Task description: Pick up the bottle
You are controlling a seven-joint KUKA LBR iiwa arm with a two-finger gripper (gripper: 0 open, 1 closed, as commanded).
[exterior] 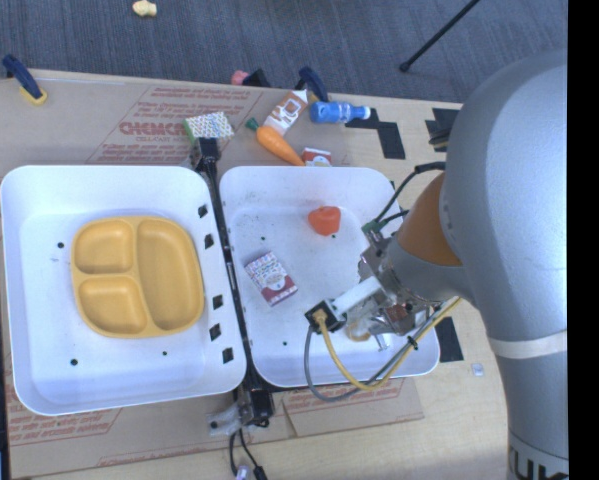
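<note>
— While the yellow divided plate (137, 273) lies in the left bin (19, 268), what sits in the right bin (241, 193)?

— A small carton (270, 277), a red object (325, 220), then the gripper (364, 323) low over the bin's right side; whether it is parted or closed cannot be told. The bottle (337, 113) lies on the cardboard behind the bins.

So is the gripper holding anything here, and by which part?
Cannot be told. The gripper is low in the right bin, its tips hidden by wrist and cables. A bottle lies outside, behind the bins.
</note>
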